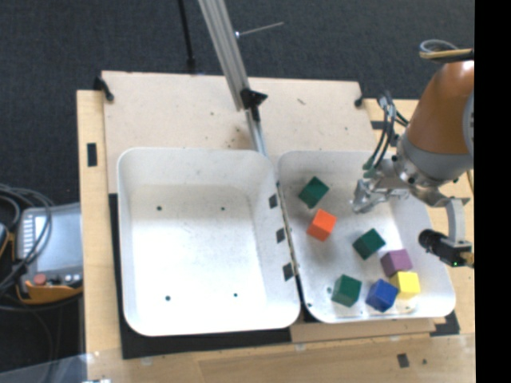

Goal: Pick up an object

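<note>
Lowest in the frame, along the bottom edge of the right bin (447, 306), sit three cubes close together: a green cube (346, 290), a blue cube (382, 294) just right of it, and a yellow cube (406, 283) touching the blue one at its upper right. Just above the yellow one lies a purple cube (396, 261), and up and left of that a dark green cube (368, 243) stands slightly apart. Further toward the middle of the bin an orange cube (322, 224) rests near the divide between the two bins, with another green cube (314, 191) just above it, tilted on its corner in the view.

Over the upper right part of this bin hangs the pincer (363, 200), a silvery metal piece pointing down toward the bin floor, to the right of the orange and upper green cubes and apart from both. No cube is seen between its tips; whether they are spread or pressed together cannot be told at this size. Behind it rises the grey arm (435, 154) with its orange band (447, 106), entering from the right edge of the frame.

Left of all this lies the left bin (128, 238), white with a few dark specks. Both bins rest on the pale wooden surface (160, 110), and a slanted metal rail (223, 42) runs from the top of the frame down to the bins' meeting point.
</note>
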Action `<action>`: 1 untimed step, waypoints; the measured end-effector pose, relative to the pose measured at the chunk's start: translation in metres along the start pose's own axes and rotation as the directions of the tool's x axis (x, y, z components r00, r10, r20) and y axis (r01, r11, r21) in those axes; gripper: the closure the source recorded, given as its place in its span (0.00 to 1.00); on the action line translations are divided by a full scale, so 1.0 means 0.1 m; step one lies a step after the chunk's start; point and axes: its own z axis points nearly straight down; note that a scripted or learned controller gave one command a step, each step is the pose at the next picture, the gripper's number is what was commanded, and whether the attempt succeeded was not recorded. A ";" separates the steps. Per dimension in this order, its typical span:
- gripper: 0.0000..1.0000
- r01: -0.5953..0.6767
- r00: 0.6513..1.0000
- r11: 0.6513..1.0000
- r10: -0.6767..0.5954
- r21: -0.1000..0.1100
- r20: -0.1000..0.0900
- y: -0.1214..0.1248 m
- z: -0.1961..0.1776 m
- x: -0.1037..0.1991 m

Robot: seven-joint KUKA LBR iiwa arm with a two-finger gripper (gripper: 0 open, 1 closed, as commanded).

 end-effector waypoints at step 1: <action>1.00 0.004 1.000 1.000 -0.004 0.006 -0.002 0.14 0.07 0.53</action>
